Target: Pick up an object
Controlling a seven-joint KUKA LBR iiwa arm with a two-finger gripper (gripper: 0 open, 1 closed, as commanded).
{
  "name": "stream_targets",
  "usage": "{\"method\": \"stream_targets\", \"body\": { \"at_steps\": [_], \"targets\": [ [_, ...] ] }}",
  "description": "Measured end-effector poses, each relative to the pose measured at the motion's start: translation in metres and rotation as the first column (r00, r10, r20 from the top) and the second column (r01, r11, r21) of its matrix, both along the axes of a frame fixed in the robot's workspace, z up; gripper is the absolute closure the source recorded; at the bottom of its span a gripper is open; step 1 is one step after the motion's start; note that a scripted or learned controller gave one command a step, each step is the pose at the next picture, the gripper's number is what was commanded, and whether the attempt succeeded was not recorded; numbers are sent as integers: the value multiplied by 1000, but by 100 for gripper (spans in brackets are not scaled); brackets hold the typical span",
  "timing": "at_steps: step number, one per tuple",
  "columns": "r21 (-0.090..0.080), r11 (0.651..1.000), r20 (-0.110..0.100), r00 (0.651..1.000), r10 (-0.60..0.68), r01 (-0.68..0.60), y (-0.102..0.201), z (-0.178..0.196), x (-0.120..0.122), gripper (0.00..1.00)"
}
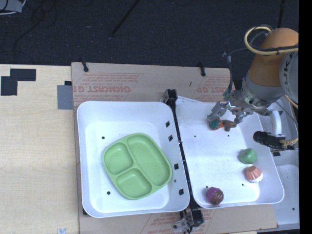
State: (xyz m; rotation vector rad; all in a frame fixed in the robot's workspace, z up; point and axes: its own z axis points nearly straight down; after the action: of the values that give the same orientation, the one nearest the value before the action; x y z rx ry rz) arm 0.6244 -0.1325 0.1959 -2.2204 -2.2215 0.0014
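Spread fingers (217, 112) either side of a small teal-and-orange toy (221, 125) in the right bin (234, 199), its long axis roughly left-right, teal end left, orange end right, near the bin's far edge.

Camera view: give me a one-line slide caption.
Gripper poised over small objects in the right bin; a green divided tray sits in the left bin.

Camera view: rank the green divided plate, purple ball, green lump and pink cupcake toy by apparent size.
1. green divided plate, by far
2. purple ball, green lump and pink cupcake toy: too alike to rank
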Motion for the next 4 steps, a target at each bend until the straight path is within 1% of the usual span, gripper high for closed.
{"method": "stream_targets", "body": {
  "at_steps": [1,2,3,4],
  "targets": [
    [2,1000,-7,1000,0,0,4,-64,-4,0],
    [1,1000,-4,1000,-1,1,5,-111,-5,0],
    [1,1000,-3,1000,-3,3,5,-99,-4,100],
    [0,1000,2,1000,-2,2,-4,-51,-6,100]
  ]
}}
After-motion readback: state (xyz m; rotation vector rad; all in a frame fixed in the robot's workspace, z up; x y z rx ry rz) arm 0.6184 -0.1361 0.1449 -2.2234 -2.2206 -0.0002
